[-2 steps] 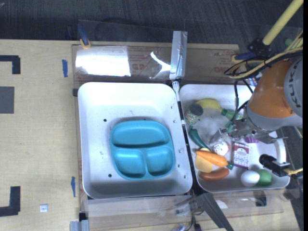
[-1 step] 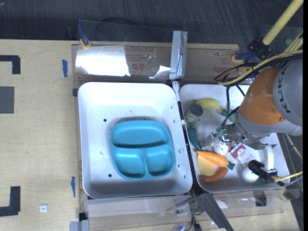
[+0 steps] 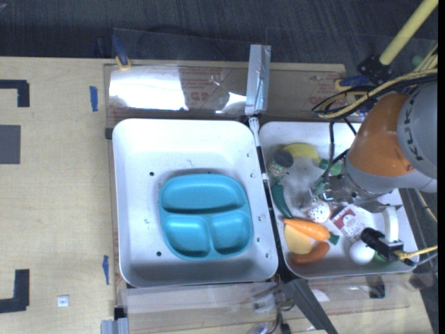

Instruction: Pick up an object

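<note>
The surface (image 3: 49, 186) is pale wood and runs wide across the view. Two white bins sit on it side by side, touching along one edge. The left bin (image 3: 132, 152) is the bigger one to look at, and a blue tray (image 3: 206, 214) with three hollows lies flat in the middle of it. The right bin (image 3: 268, 132) is full of small things. The arm (image 3: 396, 145) comes in from the right, grey with an orange band, and it bends down over the right bin. Yellow and black wires (image 3: 361, 92) curl behind it. The gripper (image 3: 327, 193) hangs low among the things near the middle of the right bin, and I cannot tell if it is open or closed, or if it has hold of anything. A yellow thing (image 3: 300, 152) lies near the back of that bin, with a small grey round thing (image 3: 282, 159) just beside it. A carrot (image 3: 307, 229) lies toward the front, on top of a yellow lump (image 3: 295, 241), and a red-brown sausage shape (image 3: 309, 255) lies just in front of them. A red and white packet (image 3: 345, 220) lies near the gripper. A white ball (image 3: 361, 252) sits in the front right corner.
</note>
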`<state>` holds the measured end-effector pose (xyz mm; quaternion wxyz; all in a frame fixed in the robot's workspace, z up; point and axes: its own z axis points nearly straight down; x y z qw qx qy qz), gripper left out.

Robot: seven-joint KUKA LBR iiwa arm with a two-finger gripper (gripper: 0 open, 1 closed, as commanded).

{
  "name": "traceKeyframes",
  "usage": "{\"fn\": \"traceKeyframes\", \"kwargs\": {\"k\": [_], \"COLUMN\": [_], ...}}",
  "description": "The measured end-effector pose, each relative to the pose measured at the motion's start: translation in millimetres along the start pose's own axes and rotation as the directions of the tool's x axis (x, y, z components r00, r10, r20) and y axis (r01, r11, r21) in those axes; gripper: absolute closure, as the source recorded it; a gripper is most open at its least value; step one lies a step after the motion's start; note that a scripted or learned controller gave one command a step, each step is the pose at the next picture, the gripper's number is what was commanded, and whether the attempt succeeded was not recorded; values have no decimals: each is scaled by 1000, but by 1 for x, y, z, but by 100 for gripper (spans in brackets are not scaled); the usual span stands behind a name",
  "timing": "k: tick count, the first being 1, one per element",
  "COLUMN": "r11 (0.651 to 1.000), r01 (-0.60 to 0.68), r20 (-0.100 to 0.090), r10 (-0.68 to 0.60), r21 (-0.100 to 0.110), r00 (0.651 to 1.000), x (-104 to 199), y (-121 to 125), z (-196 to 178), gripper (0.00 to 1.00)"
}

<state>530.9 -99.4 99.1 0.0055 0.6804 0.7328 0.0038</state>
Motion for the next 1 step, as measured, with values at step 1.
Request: {"fn": "traceKeyframes", "kwargs": {"k": [1], "r11": [998], "r01": [-58], "r20": [-3], "r10": [58], "r21": [8], "r00": [998], "x": [44], "y": [5], "z": [-110], "gripper": [100]}}
